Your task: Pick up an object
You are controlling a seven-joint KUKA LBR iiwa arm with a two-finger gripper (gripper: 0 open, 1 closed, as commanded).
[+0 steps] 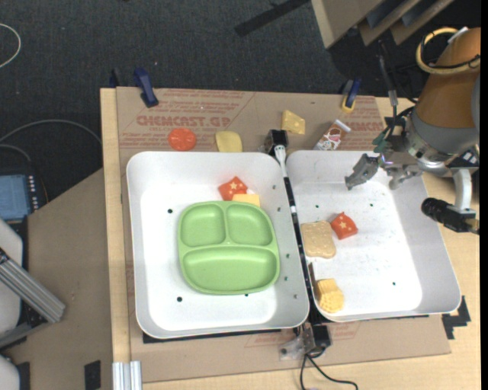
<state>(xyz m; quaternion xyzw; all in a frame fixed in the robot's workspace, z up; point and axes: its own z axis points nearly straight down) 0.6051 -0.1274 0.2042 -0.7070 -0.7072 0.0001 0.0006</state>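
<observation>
Your bench sits on a dark carpeted floor (69, 53), seen from above under even, flat light that casts only soft shadows. A brown cardboard sheet (206, 110) printed with red lettering covers the benchtop, held along its far edge by two blue clamps, one (145, 86) at the left and another (351, 93) toward the right. At your left, a thin white cable (9, 36) loops across the carpet, and a blue-lit screen (13, 196) glows at the frame's edge. Below it, a grey aluminium rail (32, 289) runs at a slant. Wooden furniture (358, 19) stands at the top right.
</observation>
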